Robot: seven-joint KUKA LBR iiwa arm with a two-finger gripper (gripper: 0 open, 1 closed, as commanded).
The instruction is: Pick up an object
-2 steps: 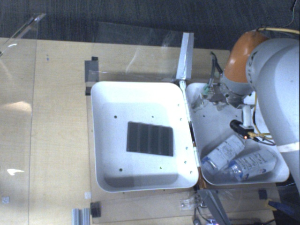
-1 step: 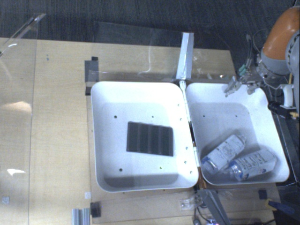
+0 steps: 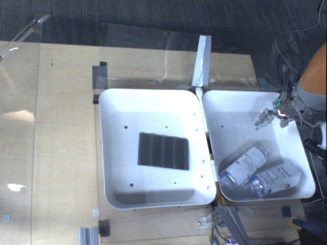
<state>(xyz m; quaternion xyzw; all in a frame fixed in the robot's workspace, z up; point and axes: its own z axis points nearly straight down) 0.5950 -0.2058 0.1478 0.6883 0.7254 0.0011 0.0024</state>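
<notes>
Gripper (image 3: pixel 266 117) hovering over right bin (image 3: pixel 225 111), finger state unclear, holding nothing; bottles (image 3: pixel 259 172) lying untouched; grasp pending.

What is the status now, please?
Gripper above right white bin, holding nothing. Two clear plastic bottles lie at its near end. Dark ribbed rectangular pad in left bin.
</notes>
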